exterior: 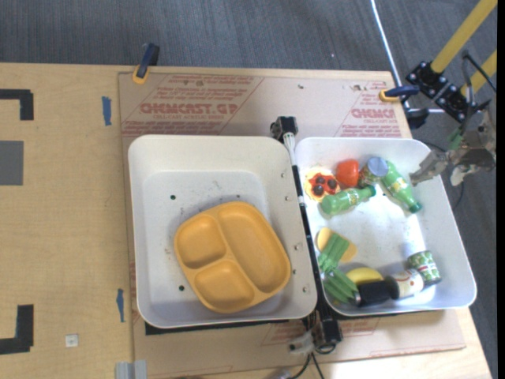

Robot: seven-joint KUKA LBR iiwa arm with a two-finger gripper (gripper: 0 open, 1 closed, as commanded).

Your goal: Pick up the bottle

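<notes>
Several small green bottles are lying in the right bin [454, 247]: one green bottle [345, 202] near the bin's middle-left, tilted, beside a red tomato-like toy [348, 171]; a second green bottle [398, 189] nearer the far right wall; a third, labelled bottle [424, 267] by the near right corner. The left bin [150, 212] is holding a yellow divided tray [231, 256]. The gripper [432, 166] is hovering at the right bin's far right rim, close to the second bottle; its state cannot be told. Judged light, rigid, smooth plastic, likely to roll; taking it across the body, mid-length, looks safest.
</notes>
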